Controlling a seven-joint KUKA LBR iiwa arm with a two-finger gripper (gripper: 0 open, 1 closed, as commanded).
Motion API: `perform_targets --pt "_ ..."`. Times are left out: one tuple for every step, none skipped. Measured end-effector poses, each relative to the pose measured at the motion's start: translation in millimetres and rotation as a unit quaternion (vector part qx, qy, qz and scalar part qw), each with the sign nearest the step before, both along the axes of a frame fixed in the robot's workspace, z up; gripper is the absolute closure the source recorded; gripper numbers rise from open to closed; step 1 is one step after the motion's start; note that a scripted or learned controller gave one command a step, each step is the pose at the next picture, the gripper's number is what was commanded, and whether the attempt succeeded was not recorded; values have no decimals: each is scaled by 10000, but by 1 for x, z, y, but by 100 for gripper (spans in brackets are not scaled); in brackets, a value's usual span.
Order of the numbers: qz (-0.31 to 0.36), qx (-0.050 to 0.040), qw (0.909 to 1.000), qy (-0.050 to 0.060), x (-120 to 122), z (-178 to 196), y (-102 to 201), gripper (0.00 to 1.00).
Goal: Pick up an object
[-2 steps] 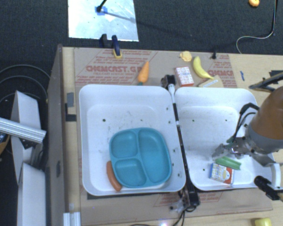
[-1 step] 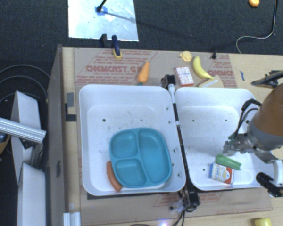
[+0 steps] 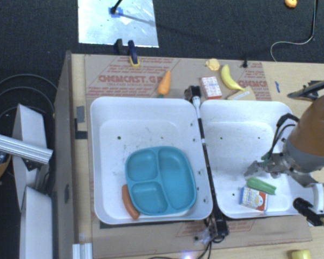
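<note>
In the right bin (image 3: 232, 124), a green oblong object (image 3: 262, 185) lies near the front. A small red and white carton (image 3: 254, 198) sits just in front of it. My gripper (image 3: 257, 169) reaches in from the right and hovers low, just behind the green object and close to it. The grey wrist and orange band (image 3: 316, 125) rise behind it. In the left bin (image 3: 113, 117) sits a blue divided plate (image 3: 161, 179), with an orange sausage (image 3: 129, 201) beside its front left edge.
Behind the bins, on the cardboard, lie a carrot (image 3: 163, 82), a small box (image 3: 210, 87), a banana (image 3: 229, 77) and a yellow bit (image 3: 212, 64). A black divider (image 3: 202, 139) runs between the bins. Cables hang off the arm's left side (image 3: 281, 131).
</note>
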State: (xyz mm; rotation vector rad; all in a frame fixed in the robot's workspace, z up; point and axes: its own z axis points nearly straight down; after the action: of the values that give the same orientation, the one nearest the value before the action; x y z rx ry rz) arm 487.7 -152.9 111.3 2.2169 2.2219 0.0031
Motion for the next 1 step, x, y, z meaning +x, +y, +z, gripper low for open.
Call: perform_targets --pt "12 6 10000 21 -1 -28 22 0"
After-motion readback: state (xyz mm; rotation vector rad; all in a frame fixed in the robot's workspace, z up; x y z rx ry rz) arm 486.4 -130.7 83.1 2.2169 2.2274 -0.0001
